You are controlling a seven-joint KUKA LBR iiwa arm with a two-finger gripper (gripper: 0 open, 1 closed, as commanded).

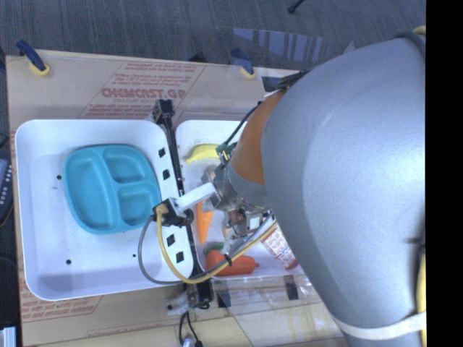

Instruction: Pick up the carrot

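The grey arm (347, 186) reaches in, wrist angled downward.

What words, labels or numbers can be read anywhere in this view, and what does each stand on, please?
"CHEMCAST GP": large red print on the brown protective sheet behind the bins.
The smaller red lines above and below it on that sheet: too blurred to read.
Faint red print on the sheet's lower left corner: unreadable.
The red-and-white packet in the right bin: its print is too small to read.
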